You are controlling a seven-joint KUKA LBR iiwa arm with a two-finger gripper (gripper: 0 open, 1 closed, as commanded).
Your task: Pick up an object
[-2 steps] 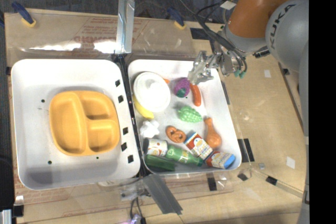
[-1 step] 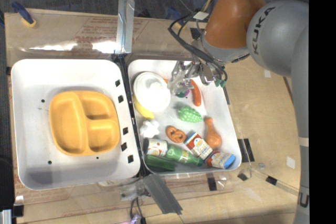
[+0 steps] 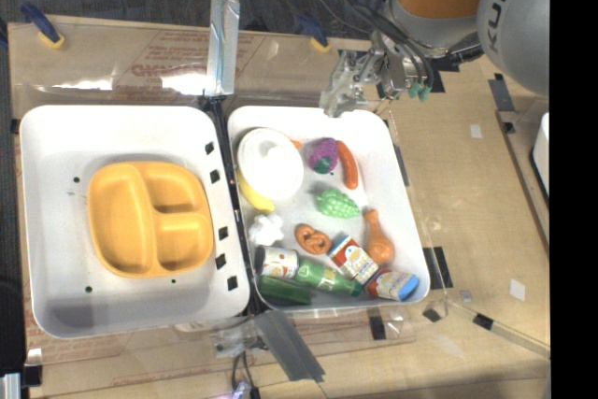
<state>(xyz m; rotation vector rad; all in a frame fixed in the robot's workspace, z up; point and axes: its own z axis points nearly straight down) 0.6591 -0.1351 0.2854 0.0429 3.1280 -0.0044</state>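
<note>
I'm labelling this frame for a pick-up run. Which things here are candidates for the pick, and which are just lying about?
Belongs to the job:
gripper, above the right bin's far rim
right bin
purple grapes
sausage
green toy
pretzel
white bowl
chicken drumstick

Just lying about:
left bin
yellow divided plate, inside it

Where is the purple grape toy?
The grapes lie near the far side of the right bin, between the white bowl and the hot dog.

We see a yellow divided tray [image 3: 149,218] lying in the left bin [image 3: 47,294], and a strip of silver tape [image 3: 222,47] above the bins' shared edge.
</note>
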